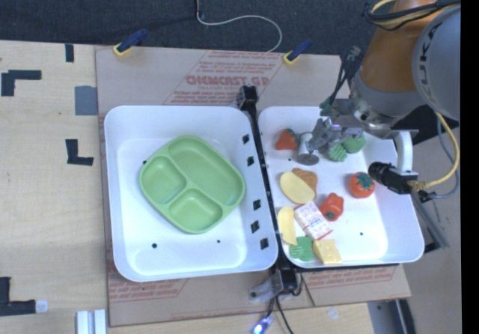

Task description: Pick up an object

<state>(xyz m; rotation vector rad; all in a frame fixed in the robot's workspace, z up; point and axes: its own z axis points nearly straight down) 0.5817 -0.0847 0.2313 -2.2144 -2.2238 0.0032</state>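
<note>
Red print on the cardboard sheet (224,82) under the bins appears upside down and cannot be read.

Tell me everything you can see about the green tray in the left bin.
The green tray is light green, looks like smooth plastic, and has rounded corners. Raised ridges divide it into three compartments: one long one along its upper right side and two smaller ones along its lower left side. It lies flat and turned at a slant on the floor of the left bin, near the middle. Nothing lies in it or touches it.

Bright, even overhead light; soft shadows; slightly blurred, low-resolution picture.
</note>
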